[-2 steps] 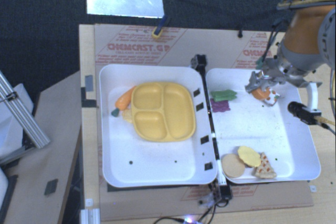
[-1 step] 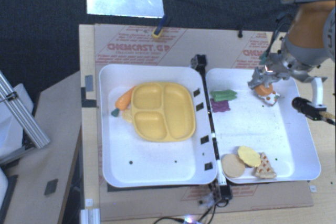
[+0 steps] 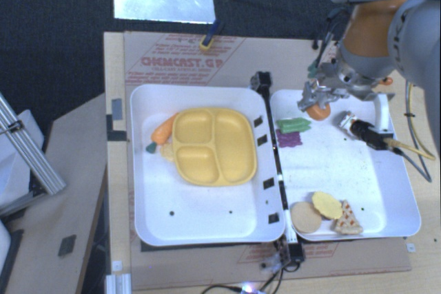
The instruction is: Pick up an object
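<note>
Risk is judged highest at the far edge of the right shallow white plastic bin [image 3: 386, 175], where the grey two-finger gripper [image 3: 315, 101] is poised directly above a small round orange object [image 3: 320, 111]. Whether the jaws are spread or closed cannot be told, as the wrist housing hides them; no object is seen between them.

The orange object is seen just beside the bin's far wall. A closing stroke there could be blocked by the wall, or the round shape could be squeezed out sideways and rolled away.

Just beside it, toward the divider, a green bumpy pod-shaped toy [image 3: 294, 124] is seen lying against a purple crinkled piece [image 3: 289, 140]. A drifting descent could nudge either of them.

At the near edge of the same bin, a beige round disc [image 3: 305, 217], a yellow oval chip [image 3: 326, 204] and a tan wedge with red dots [image 3: 349, 219] are clustered, well apart from the gripper.

In the left shallow white plastic bin [image 3: 158, 217], a yellow three-compartment plastic tray [image 3: 210, 146] and an orange carrot-shaped toy [image 3: 163, 129] are noted, the carrot touching the tray's left edge.
</note>
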You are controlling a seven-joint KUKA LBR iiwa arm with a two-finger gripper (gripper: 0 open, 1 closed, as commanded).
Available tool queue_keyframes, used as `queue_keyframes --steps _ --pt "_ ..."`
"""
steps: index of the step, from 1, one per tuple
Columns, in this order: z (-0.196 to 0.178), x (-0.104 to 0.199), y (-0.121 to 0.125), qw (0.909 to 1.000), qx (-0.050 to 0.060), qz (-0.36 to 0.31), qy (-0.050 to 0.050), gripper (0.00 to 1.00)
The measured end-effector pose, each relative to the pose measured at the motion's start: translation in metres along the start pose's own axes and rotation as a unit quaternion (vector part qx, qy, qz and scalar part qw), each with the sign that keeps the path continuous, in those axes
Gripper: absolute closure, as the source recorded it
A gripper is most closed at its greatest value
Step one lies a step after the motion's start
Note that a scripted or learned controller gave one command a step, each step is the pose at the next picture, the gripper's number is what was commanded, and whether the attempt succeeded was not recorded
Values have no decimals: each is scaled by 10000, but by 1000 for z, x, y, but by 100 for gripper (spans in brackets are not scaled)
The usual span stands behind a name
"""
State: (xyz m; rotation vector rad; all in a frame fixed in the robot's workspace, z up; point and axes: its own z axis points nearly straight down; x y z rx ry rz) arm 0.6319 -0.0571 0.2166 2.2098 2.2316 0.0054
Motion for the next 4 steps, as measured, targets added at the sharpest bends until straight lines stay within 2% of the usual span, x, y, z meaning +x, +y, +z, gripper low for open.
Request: queue_keyframes --steps 1,2,3,4 --pt "2 42 13 10000 -1 7 -5 100" --pt "-5 48 11 10000 1 20 -5 100" --pt "-17 34 19 10000 1 44 -8 100" --pt "-17 42 14 10000 11 28 -9 100"
